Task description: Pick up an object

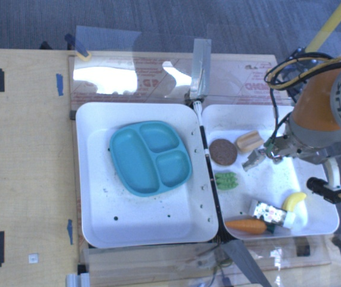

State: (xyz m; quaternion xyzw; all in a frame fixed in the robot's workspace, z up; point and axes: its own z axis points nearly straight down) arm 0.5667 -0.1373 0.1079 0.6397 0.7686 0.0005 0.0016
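two shallow white bins are seen side by side on the bench, described here from left to right. the left bin (92,178) is occupied by a teal divided plate (151,158), which is set a little toward 12 o'clock of the bin's middle and is turned at a slant; three compartments can be made out in it, one long and two smaller.

in the right bin (322,220), six small objects are found. a round brown disc, like a cookie (223,152), is placed near the dividing rim toward 10 o'clock of this bin. just at 6 o'clock of it, a leafy green piece (226,180) is seen. a tan block, like a piece of bread (249,141), lies at 2 o'clock of the cookie, nearly touching it. an orange carrot (246,225) is laid along the bin's 6 o'clock rim, and a small printed packet (269,213) is found just at 2 o'clock of it, with a yellow banana (294,201) beside that.

the gripper (252,160) is reached in from 3 o'clock and is held at 4 o'clock of the bread, near the cookie. nothing is seen between its fingers; whether they are spread or closed cannot be told.
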